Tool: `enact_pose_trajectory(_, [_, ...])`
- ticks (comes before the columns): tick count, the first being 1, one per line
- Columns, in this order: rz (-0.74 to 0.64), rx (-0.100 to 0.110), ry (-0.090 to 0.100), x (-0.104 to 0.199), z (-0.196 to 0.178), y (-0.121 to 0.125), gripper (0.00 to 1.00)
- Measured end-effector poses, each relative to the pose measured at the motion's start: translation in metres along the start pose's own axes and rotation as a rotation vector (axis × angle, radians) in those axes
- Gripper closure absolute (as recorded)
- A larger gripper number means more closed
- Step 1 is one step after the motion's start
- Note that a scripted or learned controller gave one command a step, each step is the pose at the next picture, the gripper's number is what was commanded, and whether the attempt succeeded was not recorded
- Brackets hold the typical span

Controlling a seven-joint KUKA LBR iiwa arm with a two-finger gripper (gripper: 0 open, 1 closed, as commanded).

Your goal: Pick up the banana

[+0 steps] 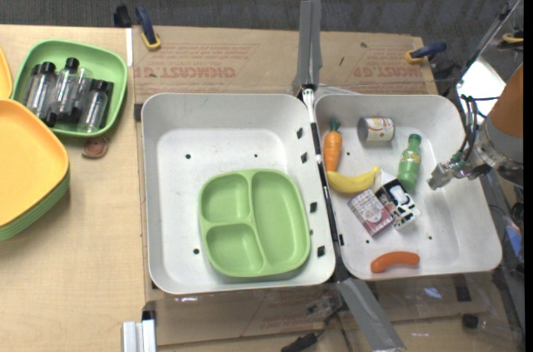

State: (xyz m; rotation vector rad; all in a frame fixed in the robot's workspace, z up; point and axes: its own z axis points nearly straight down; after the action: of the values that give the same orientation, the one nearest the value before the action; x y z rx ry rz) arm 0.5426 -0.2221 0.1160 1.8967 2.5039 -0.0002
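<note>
Banana (353,179): lies flat on the floor of the right bin (466,246), near that bin's left wall, about midway between its far and near edges.
Neighbours: carrot (332,147) just beyond its left end; green bottle (409,161) just past its right tip; small pink packet (372,211) and black-and-white box (398,204) just nearer the front edge.
Hand (446,172): hangs over the right side of the same bin, well apart from the banana; nothing is seen in it, and whether it is released or clenched I cannot tell.
Weight, by my judgement: light, probably a plastic toy.
Stiffness: likely rigid, so a firm pinch should not crush it.
Surface: smooth and curved, so it may slip or roll out of a squeeze.
Where to take hold: across the thick middle, squeezing the narrow width, clear of the bottle and packet.
Left bin: holds a green divided tray (252,221).
</note>
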Motion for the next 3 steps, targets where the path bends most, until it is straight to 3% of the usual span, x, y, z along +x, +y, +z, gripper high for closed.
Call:
enact_pose_trajectory(1, [0.391, 0.001, -0.002, -0.023, 0.015, 0.085, 1.00])
enact_pose_trajectory(2, [0.534, 0.000, -0.002, -0.025, 0.024, 0.114, 1.00])
enact_pose_trajectory(3, [0.726, 0.003, 0.000, 0.003, 0.015, 0.061, 1.00])
